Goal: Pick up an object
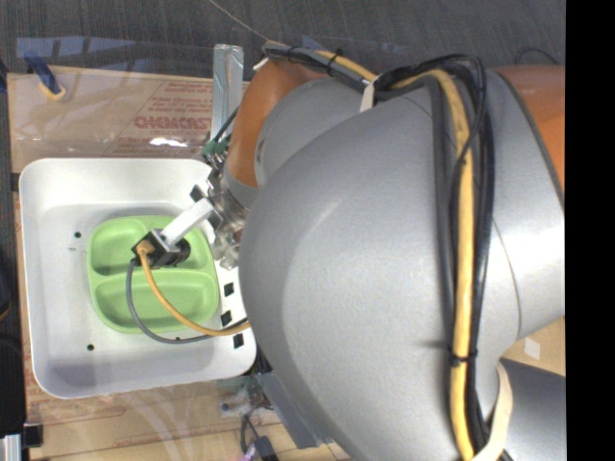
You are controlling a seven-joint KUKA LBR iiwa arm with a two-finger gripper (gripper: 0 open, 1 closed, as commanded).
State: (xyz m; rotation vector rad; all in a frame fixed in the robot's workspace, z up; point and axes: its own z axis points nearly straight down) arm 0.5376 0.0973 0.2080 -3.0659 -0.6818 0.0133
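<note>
In the camera view the grey arm (384, 257) takes up the whole right and middle, and what lies beneath it on the bench cannot be made out. Its orange band (252, 113) shows at the upper middle. The gripper (225, 229) sits low at the right wall of the white bin (48, 200), mostly tucked under the wrist, so I cannot tell whether it is open or shut, nor whether it has hold of anything. The bin's right rim runs under the arm and is cut off there. A green tray (115, 301), split into compartments, lies flat on the bin floor, its right end just beside the gripper. Bare white floor stays open left of the tray and below it, up to the walls. A clear printed sheet (144, 104) lies behind the bin
</note>
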